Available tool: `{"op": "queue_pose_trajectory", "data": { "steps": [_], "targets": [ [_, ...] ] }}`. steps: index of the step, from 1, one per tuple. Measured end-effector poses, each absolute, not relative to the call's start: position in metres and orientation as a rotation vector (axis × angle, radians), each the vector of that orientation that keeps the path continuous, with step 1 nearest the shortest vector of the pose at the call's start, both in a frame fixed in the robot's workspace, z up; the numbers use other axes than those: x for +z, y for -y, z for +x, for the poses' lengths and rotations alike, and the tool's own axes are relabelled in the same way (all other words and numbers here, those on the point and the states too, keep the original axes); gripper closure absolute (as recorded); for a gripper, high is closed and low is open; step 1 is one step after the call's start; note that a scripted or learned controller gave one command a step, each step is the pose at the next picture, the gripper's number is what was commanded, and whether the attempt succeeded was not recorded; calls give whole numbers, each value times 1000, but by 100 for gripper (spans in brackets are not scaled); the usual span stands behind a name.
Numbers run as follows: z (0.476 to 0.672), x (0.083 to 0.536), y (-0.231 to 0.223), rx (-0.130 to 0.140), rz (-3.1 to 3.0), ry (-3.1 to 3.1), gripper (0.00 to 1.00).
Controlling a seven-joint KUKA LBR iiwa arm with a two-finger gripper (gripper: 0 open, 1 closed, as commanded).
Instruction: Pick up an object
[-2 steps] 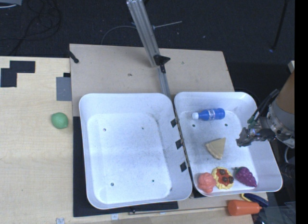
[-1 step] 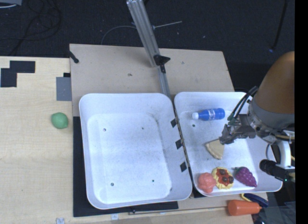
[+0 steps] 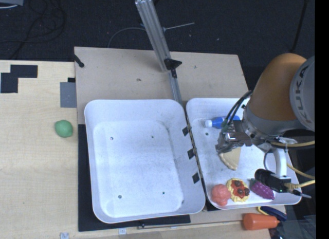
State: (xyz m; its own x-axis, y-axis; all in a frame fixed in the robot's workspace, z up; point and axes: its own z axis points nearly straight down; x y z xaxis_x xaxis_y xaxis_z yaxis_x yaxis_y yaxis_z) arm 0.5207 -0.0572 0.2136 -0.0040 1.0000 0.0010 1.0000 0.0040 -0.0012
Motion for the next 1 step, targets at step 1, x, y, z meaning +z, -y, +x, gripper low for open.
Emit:
{"op": "queue_pose_trajectory", "data": {
  "steps": [1],
  "targets": [
    [532, 223, 16, 0, -2218, 2224, 100]
  ]
}}
